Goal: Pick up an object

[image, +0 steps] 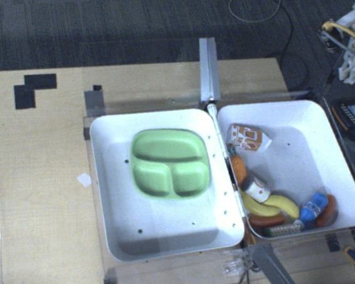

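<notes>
the objects for picking lie crowded in the right shallow white bin [301,116], all of them below and to the left of the gripper [349,51]. nearest to the gripper is a small white carton with orange print [248,137], lying tilted by the bin's far left corner. further from the gripper, along the bin's left wall, sits a slim orange piece [238,169], and beyond that a short white cylinder [257,190] touching a yellow plastic banana [274,207]. along the bin's near wall, straight down from the gripper and well apart from it, a blue bottle [313,208] lies against a reddish-brown rounded item [328,211], with a red sausage-shaped piece [268,221] just under the banana. none of these is in contact with the gripper. the gripper itself is a pale shape with a yellow cable at the picture's upper right edge, outside both bins and above the dark floor; whether it is wide or narrow i cannot tell, and nothing can be seen held in it. further left of the gripper, past a grey metal bar [208,65] that runs between the bins, the left shallow white bin [117,195] holds a light green plastic tray with three compartments [169,162], lying flat near its middle. both bins rest on a pale wooden bench [39,203].
</notes>
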`<action>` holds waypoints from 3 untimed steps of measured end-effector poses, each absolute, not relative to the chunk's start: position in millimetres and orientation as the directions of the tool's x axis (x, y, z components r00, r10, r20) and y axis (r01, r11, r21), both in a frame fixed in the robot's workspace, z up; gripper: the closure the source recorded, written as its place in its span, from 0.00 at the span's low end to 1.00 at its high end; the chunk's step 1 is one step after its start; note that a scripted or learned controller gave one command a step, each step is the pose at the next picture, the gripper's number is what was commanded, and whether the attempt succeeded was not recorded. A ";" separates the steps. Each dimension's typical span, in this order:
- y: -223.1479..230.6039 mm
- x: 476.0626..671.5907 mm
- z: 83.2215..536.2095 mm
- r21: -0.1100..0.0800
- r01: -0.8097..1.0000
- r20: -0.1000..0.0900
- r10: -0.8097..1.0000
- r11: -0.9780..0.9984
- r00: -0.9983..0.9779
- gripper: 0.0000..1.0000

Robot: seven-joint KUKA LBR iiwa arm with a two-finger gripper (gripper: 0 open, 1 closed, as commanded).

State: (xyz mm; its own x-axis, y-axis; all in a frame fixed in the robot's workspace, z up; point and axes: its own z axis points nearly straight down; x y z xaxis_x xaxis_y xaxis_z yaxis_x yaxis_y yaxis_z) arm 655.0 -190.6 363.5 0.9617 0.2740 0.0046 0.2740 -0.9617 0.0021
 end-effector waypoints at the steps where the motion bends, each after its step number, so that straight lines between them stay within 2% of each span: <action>1: -204.4 663.6 307.6 0.001 0.493 0.001 0.493 -0.870 0.870 1.00; 2: -167.3 635.2 317.0 0.002 0.528 0.003 0.528 -0.849 0.849 1.00; 3: -204.6 652.0 321.9 0.002 0.304 0.003 0.304 -0.953 0.953 1.00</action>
State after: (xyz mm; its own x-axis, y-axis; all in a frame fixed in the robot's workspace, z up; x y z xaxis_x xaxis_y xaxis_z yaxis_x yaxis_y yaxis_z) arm 652.0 -204.6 321.9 0.9526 0.3042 0.0035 0.3042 -0.9526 0.0016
